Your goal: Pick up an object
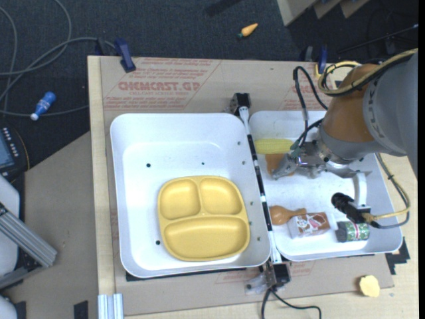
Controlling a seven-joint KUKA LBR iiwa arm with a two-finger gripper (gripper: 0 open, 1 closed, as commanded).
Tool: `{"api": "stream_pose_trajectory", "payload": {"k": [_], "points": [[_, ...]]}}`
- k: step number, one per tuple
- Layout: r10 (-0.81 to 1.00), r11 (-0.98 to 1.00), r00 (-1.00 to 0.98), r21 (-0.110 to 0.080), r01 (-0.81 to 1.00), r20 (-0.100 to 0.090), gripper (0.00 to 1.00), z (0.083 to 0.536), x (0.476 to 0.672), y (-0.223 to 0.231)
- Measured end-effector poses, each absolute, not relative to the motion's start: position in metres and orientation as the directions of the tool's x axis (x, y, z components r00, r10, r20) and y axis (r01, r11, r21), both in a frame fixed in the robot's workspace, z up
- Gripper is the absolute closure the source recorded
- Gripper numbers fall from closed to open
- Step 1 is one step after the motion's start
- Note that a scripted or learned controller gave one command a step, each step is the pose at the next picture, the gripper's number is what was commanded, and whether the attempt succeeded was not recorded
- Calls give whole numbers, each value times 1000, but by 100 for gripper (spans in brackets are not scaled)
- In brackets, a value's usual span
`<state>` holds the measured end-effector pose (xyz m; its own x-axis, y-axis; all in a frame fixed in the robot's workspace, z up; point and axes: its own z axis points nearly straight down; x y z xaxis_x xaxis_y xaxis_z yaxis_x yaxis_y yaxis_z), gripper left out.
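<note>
— Claw (287,168) sits low in the right bin (382,241), near its left wall. Can you read it?

— Metal fingers show, but whether they are parted or closed I cannot tell, and nothing is visibly between them. A yellow object (272,145) lies just beside it, toward the far side of the bin.

— What else is in that bin?

— Nearer the front: a brown pear-shaped object (284,214), touching a small red-and-white packet (310,224), and a small green can (352,231) to the right of those.

— And the left bin (126,178)?

— A yellow divided plate (202,216) lies flat in it. A table (172,78) of brown board carries both bins, and a yellow lump (369,285) rests on its front right corner.
</note>
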<state>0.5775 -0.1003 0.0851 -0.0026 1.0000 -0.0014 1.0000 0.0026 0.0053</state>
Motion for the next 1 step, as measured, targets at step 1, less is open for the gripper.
{"api": "stream_pose_trajectory", "payload": {"k": [1], "points": [[1000, 2, -2, 5, 1000, -1, 0, 85, 615, -100]]}}
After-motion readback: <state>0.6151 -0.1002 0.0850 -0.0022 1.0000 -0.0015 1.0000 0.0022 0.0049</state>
